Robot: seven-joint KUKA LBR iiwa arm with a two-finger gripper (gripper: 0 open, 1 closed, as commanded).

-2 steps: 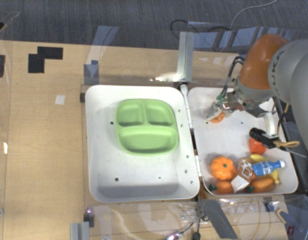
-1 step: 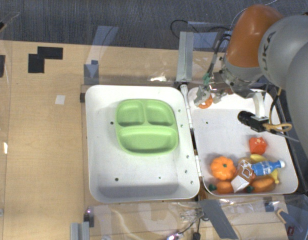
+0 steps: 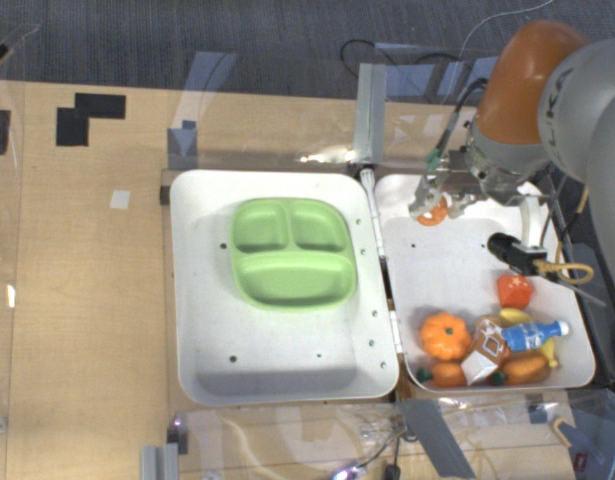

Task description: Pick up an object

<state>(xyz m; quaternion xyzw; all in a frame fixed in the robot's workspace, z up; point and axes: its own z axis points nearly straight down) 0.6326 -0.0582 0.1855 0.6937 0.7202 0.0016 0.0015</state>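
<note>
Wooden bench (image 3: 77, 298) bears two white bins (image 3: 202, 368).

No readable text, numbers or brand marks. Small clear plastic bottle with blue label (image 3: 528, 336) in right white bin (image 3: 457, 268): print too small to read. Small white-and-brown carton (image 3: 484, 353) beside it: markings illegible.

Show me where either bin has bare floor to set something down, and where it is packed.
In the right bin, the floor is bare between the claw at the far wall and the pumpkin. Its near end is crowded: pumpkin, bottle, carton. The left bin has open margins around the green divided plate, widest on its near side.
</note>
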